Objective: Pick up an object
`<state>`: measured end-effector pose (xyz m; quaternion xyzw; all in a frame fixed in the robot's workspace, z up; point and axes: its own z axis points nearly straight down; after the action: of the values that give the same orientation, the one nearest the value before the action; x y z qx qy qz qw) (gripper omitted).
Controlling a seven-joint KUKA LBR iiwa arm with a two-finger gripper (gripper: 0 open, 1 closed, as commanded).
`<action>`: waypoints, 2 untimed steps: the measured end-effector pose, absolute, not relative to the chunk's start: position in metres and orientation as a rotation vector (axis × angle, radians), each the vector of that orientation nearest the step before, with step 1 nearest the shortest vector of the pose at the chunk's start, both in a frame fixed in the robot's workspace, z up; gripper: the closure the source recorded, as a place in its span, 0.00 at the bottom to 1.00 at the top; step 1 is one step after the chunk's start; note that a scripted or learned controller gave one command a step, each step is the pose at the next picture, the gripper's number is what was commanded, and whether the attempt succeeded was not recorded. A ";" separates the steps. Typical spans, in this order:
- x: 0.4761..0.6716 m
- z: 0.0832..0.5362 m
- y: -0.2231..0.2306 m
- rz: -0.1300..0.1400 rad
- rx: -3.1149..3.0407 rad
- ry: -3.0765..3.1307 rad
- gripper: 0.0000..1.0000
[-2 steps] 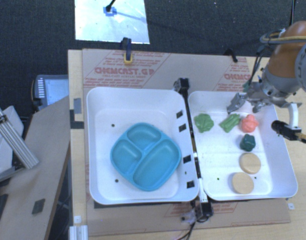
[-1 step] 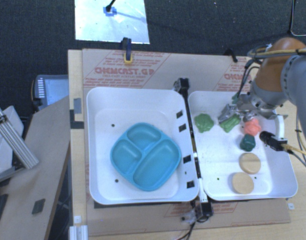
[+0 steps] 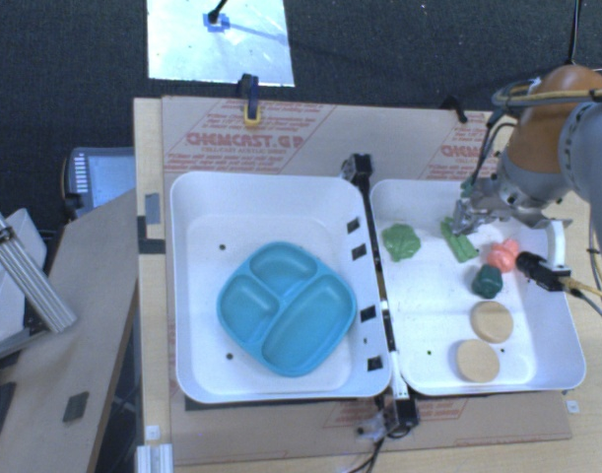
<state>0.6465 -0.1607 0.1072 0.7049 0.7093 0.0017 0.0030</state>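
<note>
I see the claw low in the upper part of the right bin, its tip right at the upper end of a long green piece that lies tilted near the bin's back wall. I cannot tell how far the fingers are spread, nor whether they have hold of that piece. Just right of it sit a pink-orange lump and, below that, a dark teal chunk, the two nearly touching. A bumpy light green piece lies alone toward the bin's left wall, with bare white floor around it. Two flat tan discs rest in the lower right of the bin, close together, the lower one near the front rim. The middle and lower left of this bin's floor are open.

In the left bin, a smooth blue compartment plate lies turned at an angle, with white floor all around it. Both bins sit on the desk, on a printed board.
</note>
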 end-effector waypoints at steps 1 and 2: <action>0.649 0.173 -0.162 0.007 2.211 2.221 1.00; 0.655 0.237 -0.158 0.008 2.209 2.222 1.00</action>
<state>0.6546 -0.1575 0.2368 0.7050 0.7092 0.0025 0.0040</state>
